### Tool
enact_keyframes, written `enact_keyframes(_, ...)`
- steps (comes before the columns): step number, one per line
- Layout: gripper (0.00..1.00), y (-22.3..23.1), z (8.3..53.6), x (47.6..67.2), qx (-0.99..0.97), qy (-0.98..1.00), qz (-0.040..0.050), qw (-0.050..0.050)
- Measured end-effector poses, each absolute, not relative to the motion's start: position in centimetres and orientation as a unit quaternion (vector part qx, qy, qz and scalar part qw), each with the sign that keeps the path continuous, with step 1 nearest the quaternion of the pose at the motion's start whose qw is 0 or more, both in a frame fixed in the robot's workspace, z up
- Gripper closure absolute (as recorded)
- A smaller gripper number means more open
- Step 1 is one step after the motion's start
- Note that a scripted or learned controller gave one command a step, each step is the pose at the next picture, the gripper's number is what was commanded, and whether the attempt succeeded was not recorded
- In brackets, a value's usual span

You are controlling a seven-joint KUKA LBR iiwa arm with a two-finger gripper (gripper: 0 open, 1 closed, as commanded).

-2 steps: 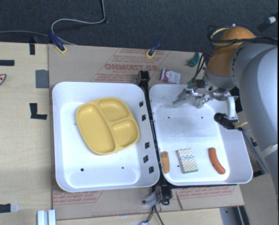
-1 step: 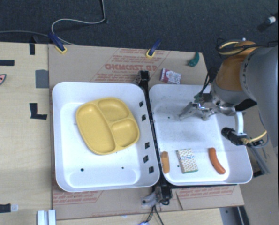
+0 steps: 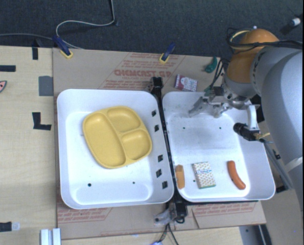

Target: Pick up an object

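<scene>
While the grey two-finger gripper (image 3: 205, 106) hovers with fingers apart over the right white shallow bin (image 3: 254, 188), a small patterned card box (image 3: 204, 174) lies nearer that bin's front edge.

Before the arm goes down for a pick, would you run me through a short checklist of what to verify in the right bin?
1. Pickable things present in the right bin: ok. An orange sausage-shaped piece, a small patterned card box and a brown piece lie along its near edge.
2. Targets spaced apart: ok, none of the three touch.
3. Gripper above a target: not ok, it sits at the bin's far edge, away from all three.
4. Gripper free of load: ok, nothing shows between its fingers.
5. Brown piece reachable: cannot tell, it lies close against the bin's left wall.
</scene>
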State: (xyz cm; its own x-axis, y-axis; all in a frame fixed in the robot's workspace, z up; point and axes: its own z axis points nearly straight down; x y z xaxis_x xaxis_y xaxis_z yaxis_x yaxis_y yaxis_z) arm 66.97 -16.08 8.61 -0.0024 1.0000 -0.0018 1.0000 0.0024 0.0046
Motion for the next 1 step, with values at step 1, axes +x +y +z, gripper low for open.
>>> enact_keyframes(1, 0.00, -19.44, 8.69, 62.72, 0.707, 0.707, 0.0004, 0.003)
